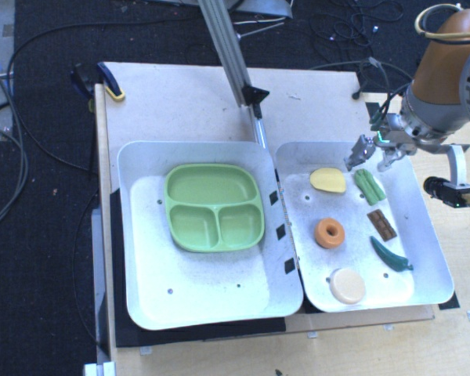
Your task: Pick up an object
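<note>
1 camera | fixed above bench (180,92) | looks down aslant | takes in both bins (141,288)

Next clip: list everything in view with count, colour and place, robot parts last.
Shallow white bins: 2, white, side by side on the bench.
Green divided plastic plate: 1, left bin.
Yellow rounded piece: 1, right bin, top.
Light green ridged stick: 1, beside it.
Orange ring: 1, right bin centre.
Brown bar: 1, right of ring.
Teal pepper-shaped piece: 1, lower right.
Cream round disc: 1, bottom.
Gripper: 1, grey, above right bin's top edge.
</note>
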Tool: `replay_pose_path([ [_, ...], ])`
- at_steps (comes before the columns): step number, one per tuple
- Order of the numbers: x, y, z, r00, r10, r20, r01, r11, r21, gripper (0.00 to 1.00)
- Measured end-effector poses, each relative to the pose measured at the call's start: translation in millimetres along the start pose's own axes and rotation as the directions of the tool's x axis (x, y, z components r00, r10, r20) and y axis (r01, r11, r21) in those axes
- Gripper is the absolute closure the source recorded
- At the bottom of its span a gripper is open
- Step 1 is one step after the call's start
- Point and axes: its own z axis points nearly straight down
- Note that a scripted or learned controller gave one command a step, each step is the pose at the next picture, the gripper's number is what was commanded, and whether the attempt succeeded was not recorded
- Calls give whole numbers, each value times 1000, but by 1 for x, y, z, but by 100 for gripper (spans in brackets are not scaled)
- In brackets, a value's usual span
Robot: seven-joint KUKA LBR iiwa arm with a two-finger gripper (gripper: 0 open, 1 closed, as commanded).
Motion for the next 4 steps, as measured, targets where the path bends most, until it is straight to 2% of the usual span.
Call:
replay_pose_path([
  [1, 0, 1, -1, 1000, 0, 0, 0, 1000, -2, 0],
  [2, -9, 0, 47, 1000, 2, 1, -2, 1000, 2, 0],
  [3, -5, -4, 91, 1000, 1, 0, -1, 1000, 2, 0],
  [4, -4, -4, 120, 1000, 1, 1, -1, 1000, 1, 0],
])
